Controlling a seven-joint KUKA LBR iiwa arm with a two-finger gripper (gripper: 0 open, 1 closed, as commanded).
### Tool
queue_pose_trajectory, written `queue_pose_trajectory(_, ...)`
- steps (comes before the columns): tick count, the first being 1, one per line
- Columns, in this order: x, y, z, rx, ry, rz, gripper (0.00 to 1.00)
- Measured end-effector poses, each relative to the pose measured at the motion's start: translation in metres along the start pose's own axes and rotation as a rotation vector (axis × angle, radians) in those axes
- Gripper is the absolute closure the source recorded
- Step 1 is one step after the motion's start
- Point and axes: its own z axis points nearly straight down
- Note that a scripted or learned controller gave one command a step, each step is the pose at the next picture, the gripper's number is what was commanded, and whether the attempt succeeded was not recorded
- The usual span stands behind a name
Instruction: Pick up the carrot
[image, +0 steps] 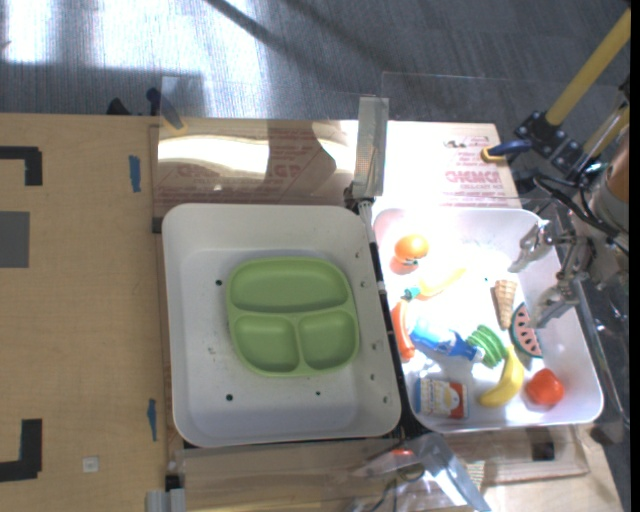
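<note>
Open and holding nothing, my claw (548, 268) hangs over the right bin's (590, 405) far side. The carrot (401, 330) lies against the left wall, so I must cross the toys.

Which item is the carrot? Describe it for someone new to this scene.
Look in the right bin. Along its left wall lies the carrot, a thin orange-red stick beside the blue bottle. The other orange items there are round, not long.

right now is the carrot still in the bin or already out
In. The carrot lies flat along the left wall of the right bin, beside the blue bottle. The gripper is apart from it.
</note>
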Motion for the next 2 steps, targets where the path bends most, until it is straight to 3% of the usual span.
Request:
queue_pose_trajectory(1, 0.034, -0.058, 0.063, -0.002, 0.009, -0.110, 0.00)
queue_pose_trajectory(2, -0.017, -0.054, 0.145, 0.001, -0.001, -0.103, 0.00)
